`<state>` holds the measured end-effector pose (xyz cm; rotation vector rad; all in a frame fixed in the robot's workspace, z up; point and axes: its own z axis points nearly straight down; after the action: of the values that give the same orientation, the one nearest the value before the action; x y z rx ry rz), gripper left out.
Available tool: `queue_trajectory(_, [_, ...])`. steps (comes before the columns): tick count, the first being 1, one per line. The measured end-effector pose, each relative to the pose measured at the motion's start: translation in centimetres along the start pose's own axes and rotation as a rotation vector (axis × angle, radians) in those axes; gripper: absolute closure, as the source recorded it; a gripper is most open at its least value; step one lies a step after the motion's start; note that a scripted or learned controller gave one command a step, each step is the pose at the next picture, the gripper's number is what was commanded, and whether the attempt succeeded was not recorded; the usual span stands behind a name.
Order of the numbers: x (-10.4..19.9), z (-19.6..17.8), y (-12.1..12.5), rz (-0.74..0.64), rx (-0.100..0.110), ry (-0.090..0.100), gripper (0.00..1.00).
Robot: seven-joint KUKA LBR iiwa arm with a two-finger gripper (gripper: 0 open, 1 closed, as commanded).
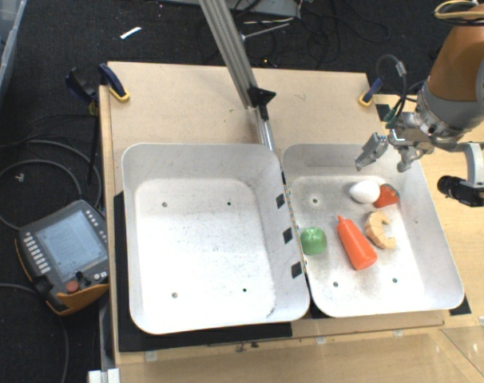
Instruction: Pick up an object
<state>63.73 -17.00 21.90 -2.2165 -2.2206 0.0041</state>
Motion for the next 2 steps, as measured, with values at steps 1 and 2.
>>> queue_trajectory(1, [0.0, -0.3, 0.1, -0.002, -0.004, -0.002, 0.00])
queue_trajectory(2, [0.5, 4.1, -0.1, -0.001, -0.001, -0.001, 0.00])
